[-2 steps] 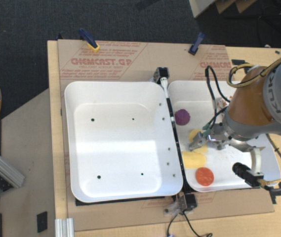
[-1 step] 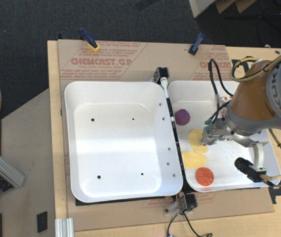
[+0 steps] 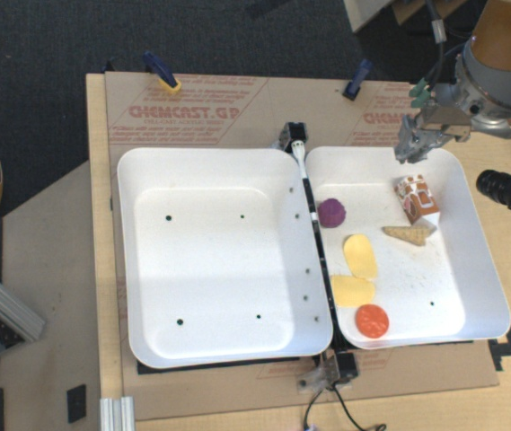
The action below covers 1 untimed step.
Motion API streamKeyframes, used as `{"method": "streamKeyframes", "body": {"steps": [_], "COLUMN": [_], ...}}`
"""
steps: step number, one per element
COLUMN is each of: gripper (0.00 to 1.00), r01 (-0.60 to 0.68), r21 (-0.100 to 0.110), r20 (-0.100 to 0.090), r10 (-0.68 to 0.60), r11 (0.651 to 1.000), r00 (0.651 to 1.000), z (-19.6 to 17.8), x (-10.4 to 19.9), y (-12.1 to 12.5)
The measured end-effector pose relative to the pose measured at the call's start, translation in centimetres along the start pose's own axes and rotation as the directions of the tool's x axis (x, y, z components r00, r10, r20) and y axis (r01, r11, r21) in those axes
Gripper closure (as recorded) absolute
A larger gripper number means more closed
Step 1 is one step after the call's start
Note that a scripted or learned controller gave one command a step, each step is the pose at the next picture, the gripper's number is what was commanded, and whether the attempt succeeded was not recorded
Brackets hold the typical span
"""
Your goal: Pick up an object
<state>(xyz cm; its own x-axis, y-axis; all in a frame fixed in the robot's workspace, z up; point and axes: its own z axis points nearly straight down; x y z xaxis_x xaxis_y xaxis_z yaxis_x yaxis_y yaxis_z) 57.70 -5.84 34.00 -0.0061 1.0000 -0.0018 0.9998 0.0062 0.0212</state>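
The tabletop is a brown board printed with red lettering, held at its far edge by a yellow-tipped clamp and a blue clamp. On it sit two shallow white bins side by side, touching along a black seam. The left bin shows only small dark dots on its floor. The right bin holds all the loose objects.

The arm comes in from the upper right, its orange band above a grey wrist, angled down toward the far edge of the right bin. The pincer hangs over that bin's far rim, near the upper right corner, pointing downward; nothing is visible between its fingers, and whether they are spread or closed cannot be told from this angle.

In the right bin, the yellow pieces lie near the middle seam, one above the other. Just below the pincer stands a red-and-white box-like object, with a tan wedge just beside it. An orange-red ball rests near the front rim, and a purple ball lies close to the seam.
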Motion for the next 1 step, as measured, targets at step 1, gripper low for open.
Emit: {"method": "streamKeyframes", "body": {"steps": [1], "gripper": [1.0], "r01": [-0.005], "r21": [0.026], "r20": [-0.002], "r10": [0.005], "r11": [1.0], "r00": [1.0], "z": [6.78], "x": [-0.13], "y": [2.74]}}
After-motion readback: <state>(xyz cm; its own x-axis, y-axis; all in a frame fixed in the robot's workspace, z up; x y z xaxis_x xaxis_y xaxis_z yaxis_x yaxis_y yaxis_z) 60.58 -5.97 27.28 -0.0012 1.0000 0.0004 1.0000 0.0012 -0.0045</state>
